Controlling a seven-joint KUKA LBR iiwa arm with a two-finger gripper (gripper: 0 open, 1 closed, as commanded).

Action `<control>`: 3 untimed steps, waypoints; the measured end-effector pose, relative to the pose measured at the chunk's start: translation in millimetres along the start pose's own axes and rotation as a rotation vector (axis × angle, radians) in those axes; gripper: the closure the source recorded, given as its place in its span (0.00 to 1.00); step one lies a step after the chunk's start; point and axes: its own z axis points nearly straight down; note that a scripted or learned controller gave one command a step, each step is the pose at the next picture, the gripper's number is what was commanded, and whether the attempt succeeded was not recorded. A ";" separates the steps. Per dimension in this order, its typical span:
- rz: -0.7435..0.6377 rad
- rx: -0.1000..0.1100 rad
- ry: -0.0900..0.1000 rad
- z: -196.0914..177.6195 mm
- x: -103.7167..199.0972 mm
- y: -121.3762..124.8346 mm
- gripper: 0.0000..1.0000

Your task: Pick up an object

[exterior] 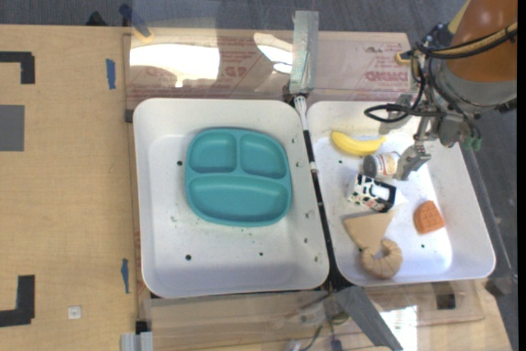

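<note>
You see the gripper (413,160) low in the right bin (477,251), just right of the small can (383,164) below the banana (357,143), grasping nothing, so pickup remains undone.

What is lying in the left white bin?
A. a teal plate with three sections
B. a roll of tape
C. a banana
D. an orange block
A: the teal plate with three sections lies in the left bin, while the banana and the other small things are in the right bin.
</note>
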 end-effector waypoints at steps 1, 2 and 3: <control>-0.200 0.007 -0.025 92.8 -7.0 3.4 0.00; -0.201 0.011 -0.036 80.0 -9.6 3.9 1.00; 0.084 -0.003 -0.006 21.9 -6.9 74.4 1.00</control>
